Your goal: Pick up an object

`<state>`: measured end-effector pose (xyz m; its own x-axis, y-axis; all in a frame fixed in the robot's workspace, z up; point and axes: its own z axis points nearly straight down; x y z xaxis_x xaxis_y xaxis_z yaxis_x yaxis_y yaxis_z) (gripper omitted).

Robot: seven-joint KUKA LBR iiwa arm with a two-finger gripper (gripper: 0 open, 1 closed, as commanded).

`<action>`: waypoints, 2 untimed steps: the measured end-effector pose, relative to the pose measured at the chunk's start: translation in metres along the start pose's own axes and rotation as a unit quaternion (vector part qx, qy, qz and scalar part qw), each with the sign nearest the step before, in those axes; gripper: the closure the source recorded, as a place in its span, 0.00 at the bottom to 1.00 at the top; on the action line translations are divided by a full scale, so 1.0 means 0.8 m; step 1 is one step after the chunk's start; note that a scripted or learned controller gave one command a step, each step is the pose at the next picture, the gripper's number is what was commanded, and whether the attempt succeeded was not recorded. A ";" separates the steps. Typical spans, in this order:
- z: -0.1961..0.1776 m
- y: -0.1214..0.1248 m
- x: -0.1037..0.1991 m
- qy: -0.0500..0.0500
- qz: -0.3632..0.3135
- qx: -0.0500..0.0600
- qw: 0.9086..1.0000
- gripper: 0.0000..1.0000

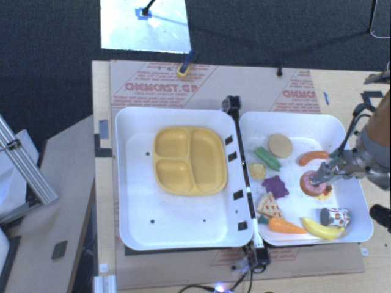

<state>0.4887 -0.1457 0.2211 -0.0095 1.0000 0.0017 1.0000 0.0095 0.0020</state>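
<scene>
The left bin (131, 182) carries a yellow divided plate (188, 160) near its middle, and every toy food still lies in the right bin (354, 191), so no pick looks finished. The gripper (319, 177) is low over the pink donut (312, 186) near that bin's right edge, the arm reaching in from the right; whether it is open or clamped cannot be told.

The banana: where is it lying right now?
The banana lies in the right bin at its near right corner, just below the small can and right of the carrot.
</scene>
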 end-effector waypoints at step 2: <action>0.009 0.011 0.148 0.001 -0.001 0.000 1.000 1.00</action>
<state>0.4967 -0.0271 0.2139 -0.0114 0.9999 0.0028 0.9999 0.0114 0.0017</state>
